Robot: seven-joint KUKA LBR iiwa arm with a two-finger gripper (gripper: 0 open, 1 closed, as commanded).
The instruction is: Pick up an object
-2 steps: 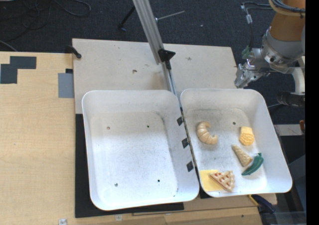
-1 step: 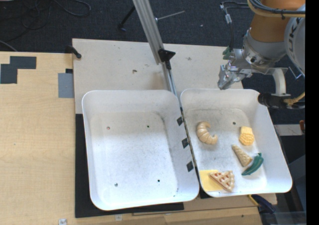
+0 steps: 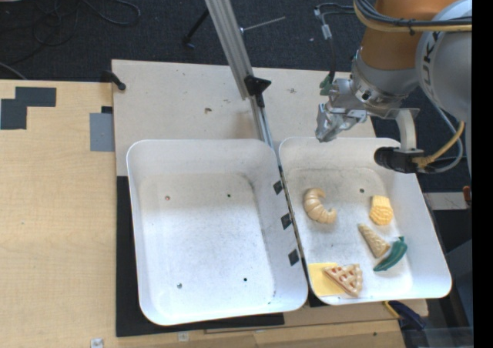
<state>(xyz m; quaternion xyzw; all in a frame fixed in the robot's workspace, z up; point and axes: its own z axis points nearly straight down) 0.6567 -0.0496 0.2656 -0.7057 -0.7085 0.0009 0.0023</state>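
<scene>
Bench (image 3: 185, 100): two white bins are borne side by side, and a slanted metal post (image 3: 231, 38) rises from behind their shared edge.
Arm (image 3: 408, 23): grey with an orange band; it reaches in from the right and ends above the far rim of the right bin.
Left bin (image 3: 154, 185): lies directly left of the right bin, their rims touching along the divider.
Right bin (image 3: 431, 262): taken here as the landmark; all five objects lie inside it.
Gripper (image 3: 330, 132): hangs over the right bin's far-left corner, pointing down; no object is seen between its tips. Whether it is open or closed cannot be told from this view.
Waffle wedge (image 3: 344, 278): at the right bin's near edge, resting on a yellow card (image 3: 322, 280).
Croissant (image 3: 318, 206): in the right bin's left-centre; judged the likeliest target.
Green pod (image 3: 390, 255): near the right bin's right wall, touching the cone.
Cone (image 3: 374, 240): centre-right of the right bin, tip towards its near-right.
Corn piece (image 3: 380, 210): right of centre, just beyond the cone.
Key relation: the croissant lies nearest the gripper, straight towards the right bin's near side from it; its long axis runs from far-left to near-right. A descent after a short travel that way is judged necessary.
</scene>
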